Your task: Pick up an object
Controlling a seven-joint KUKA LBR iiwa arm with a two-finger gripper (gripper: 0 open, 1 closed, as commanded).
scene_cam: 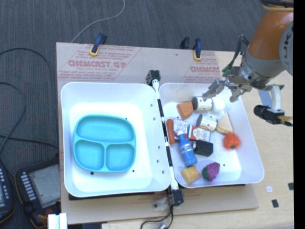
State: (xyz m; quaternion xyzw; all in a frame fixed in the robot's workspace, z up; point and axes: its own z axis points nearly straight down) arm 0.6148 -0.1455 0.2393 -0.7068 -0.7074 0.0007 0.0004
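Note:
The right bin [248, 128] holds a heap of small objects. Among them are a white bottle with a brown cap [206, 103], an orange wedge [185, 109], a patterned small box [180, 126], a blue bottle [187, 150], a black box [204, 148], an orange-red fruit [231, 140], a purple piece [211, 171] and a tan cube [190, 174]. My gripper [223, 91] hangs over the bin's far side, just above and right of the white bottle. Its fingers are spread open with nothing between them.
The left bin [71, 99] holds a light blue divided plate [105, 143]. A ridge with a black clip [153, 76] separates the two bins. Yellow-and-blue clamps [197, 51] pin the board's far edge. Cables and a pendant lie on the floor at left.

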